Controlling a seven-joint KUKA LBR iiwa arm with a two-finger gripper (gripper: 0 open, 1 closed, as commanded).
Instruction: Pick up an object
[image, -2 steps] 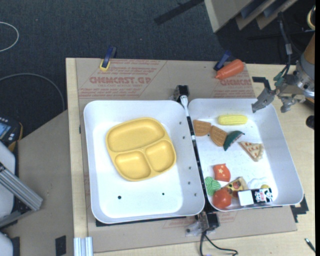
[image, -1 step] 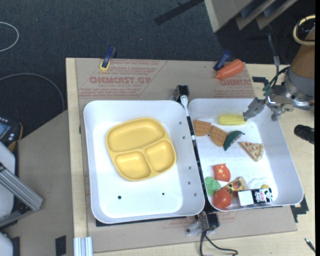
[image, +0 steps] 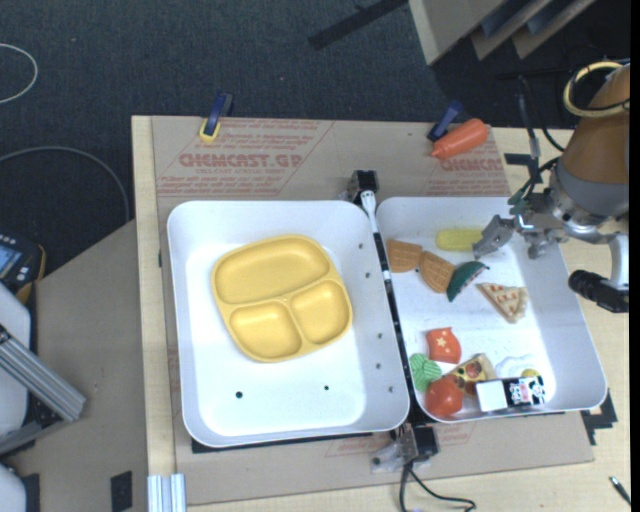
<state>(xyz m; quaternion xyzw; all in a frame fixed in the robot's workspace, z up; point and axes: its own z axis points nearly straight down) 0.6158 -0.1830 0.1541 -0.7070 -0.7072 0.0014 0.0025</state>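
Observation:
The right bin (image: 570, 330) holds several toy foods: a yellow piece (image: 458, 239), a brown bread slice (image: 403, 255), a tan cracker (image: 436, 271), a dark green leaf (image: 465, 277), a pizza wedge (image: 503, 299), a red piece (image: 444, 344) and a tomato (image: 444, 398). My gripper (image: 514, 240) hangs over the bin's far right part, just right of the yellow piece and above the green leaf. Its fingers (image: 492, 238) are spread, with nothing between them.
The left bin (image: 190, 300) carries a yellow divided plate (image: 281, 297). A white block (image: 492, 396) and a small black-and-yellow toy (image: 525, 390) lie at the right bin's near edge. An orange clamp (image: 460, 138) and a yellow-blue clamp (image: 212, 120) sit on the board's far edge.

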